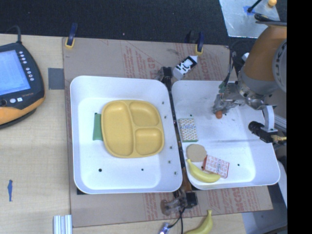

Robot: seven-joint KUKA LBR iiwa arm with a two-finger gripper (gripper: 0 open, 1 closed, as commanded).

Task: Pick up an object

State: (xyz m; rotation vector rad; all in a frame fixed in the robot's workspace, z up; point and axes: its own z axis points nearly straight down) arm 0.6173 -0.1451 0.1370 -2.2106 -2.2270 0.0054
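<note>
I'm at the reaching step: my gripper hangs low near the right bin's far edge, above a small orange piece. Next, descend and pinch squarely.

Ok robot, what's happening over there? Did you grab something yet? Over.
Gripper low in right bin, over small orange thing. Grab unconfirmed. Banana, packets near front, not in way.
</note>
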